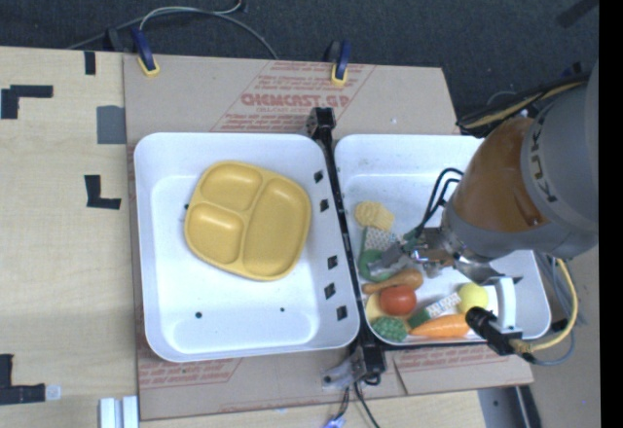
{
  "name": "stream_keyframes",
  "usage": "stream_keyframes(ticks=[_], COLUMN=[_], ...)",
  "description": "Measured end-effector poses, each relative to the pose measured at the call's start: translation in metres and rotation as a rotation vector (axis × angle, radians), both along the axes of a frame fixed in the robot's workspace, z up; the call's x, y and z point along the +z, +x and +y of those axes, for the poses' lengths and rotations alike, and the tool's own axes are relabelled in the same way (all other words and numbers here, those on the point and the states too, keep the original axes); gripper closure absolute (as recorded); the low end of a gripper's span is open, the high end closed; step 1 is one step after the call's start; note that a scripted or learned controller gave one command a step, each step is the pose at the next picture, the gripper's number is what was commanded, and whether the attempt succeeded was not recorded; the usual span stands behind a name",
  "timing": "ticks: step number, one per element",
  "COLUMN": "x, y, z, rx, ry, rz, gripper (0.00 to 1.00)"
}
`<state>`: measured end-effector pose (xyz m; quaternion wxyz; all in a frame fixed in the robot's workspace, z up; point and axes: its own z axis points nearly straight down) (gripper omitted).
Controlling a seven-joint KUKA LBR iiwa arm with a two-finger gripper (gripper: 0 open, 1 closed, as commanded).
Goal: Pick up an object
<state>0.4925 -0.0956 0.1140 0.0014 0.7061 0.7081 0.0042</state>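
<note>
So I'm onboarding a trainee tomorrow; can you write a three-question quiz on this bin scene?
1. True or false: the yellow plate lies in the left bin.
2. Which lies nearest the right bin's front edge? A tomato B carrot C cracker
3. Fill in: the gripper hangs over the ___ bin.

Key: 1 true; 2 B; 3 right.

Yellow tray (247, 219) (plain), white bins (161, 251), red tomato (397, 300), orange carrot (440, 326).
</note>
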Motion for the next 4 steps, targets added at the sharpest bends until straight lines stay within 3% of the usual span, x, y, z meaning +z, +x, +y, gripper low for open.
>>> stream_keyframes(ticks=[4], x=[-0.0070], y=[0.0009], z=[0.0004], rx=[0.003], ry=[0.005], rz=[-0.007], gripper=[0.00])
